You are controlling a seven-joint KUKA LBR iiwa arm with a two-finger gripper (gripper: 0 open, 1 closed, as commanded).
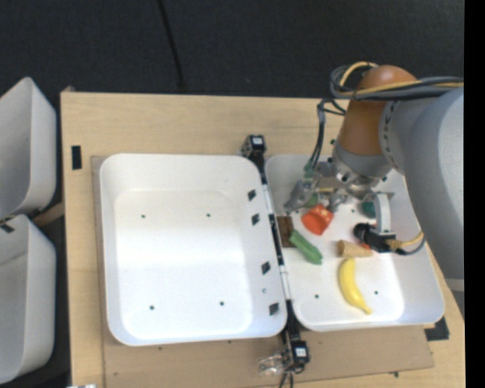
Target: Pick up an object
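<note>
My gripper [318,198] hangs over the upper left part of the right bin [412,297], under the orange-banded wrist. Directly below it, and touching or nearly touching it, lies a red-orange object [316,221]. A green object [305,247] lies just below and left of that one. Near the bin's lower middle sits a yellow banana [353,286]. A small tan block [352,250] rests above the banana, and a brown piece [284,231] lies against the bin's left wall.
The left bin [121,297] sits beside the right one, with a row of black clips [267,241] along the shared edge. The grey arm covers the right bin's upper right corner. Wooden bench [186,120] surrounds both bins.
</note>
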